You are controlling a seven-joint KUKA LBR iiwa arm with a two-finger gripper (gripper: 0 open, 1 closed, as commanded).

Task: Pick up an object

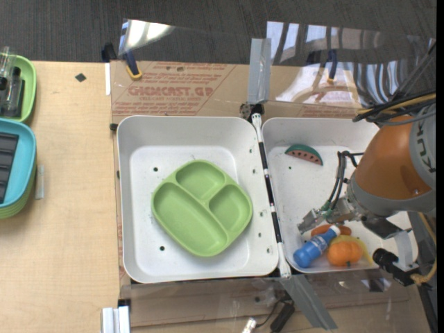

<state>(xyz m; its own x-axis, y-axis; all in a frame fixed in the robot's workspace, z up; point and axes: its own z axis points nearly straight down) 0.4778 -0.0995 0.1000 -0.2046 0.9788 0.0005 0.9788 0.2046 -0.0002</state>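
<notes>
My gripper (317, 220) hangs low in the right bin (277, 186), just above the orange-capped end of a blue bottle (312, 250) that lies near the bin's front wall. An orange fruit (345, 253) rests right beside the bottle, to its right. A watermelon slice (304, 153) lies apart from them at the back of the same bin. The orange wrist band (392, 165) and the arm cover the right side of that bin. Nothing shows held in the gripper.
The left bin (135, 186) holds a green divided plate (201, 207). A cardboard sheet (173, 89) lies behind the bins. Green and blue trays (17, 151) sit at the bench's far left edge.
</notes>
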